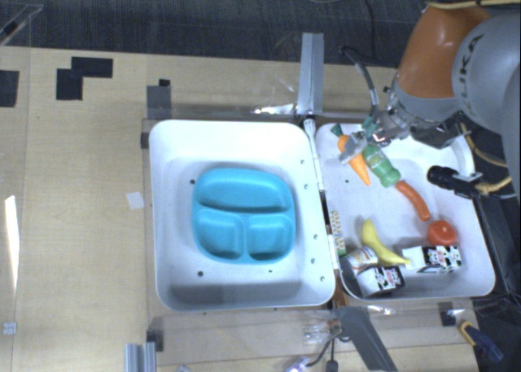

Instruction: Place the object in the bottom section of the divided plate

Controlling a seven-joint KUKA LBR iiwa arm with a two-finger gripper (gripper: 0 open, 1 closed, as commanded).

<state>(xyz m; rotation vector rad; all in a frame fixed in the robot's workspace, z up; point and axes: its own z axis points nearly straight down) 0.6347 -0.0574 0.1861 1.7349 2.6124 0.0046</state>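
A blue divided plate point(242, 214) lies in the left white bin point(167, 199); it has one wide section at the far side and two smaller ones at the near side. My gripper point(373, 134) hangs low over the far left corner of the right bin point(480, 277), just above a toy carrot point(359, 168) and a green toy vegetable point(383, 167). A small orange piece point(343, 143) lies right beside the gripper's tip. I see nothing clearly held.
Further items lie in the right bin: an orange-red pepper point(413, 199), a red tomato point(442, 232), a yellow banana point(379, 244) and two black-and-white cartons point(376, 274) point(440, 258). A metal post point(310, 77) rises between the bins at the back.
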